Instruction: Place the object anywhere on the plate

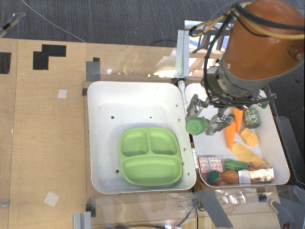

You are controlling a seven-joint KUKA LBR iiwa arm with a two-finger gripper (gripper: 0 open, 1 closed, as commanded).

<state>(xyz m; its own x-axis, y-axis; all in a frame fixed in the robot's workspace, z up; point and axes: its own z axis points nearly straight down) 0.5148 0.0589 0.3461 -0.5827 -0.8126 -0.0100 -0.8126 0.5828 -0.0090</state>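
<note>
Sitting between the claw (206, 119) fingers: green cup (195, 126).

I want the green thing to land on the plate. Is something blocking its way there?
Only the walls. The gripper has a small green object between its fingers, over the right bin's left edge. The green plate lies in the left bin. The two bins' adjoining walls stand between them; lifted above those, nothing visible blocks it.

Wood bench (43, 142), two white bins (133, 104), prob. taped markers (47, 55)
</note>
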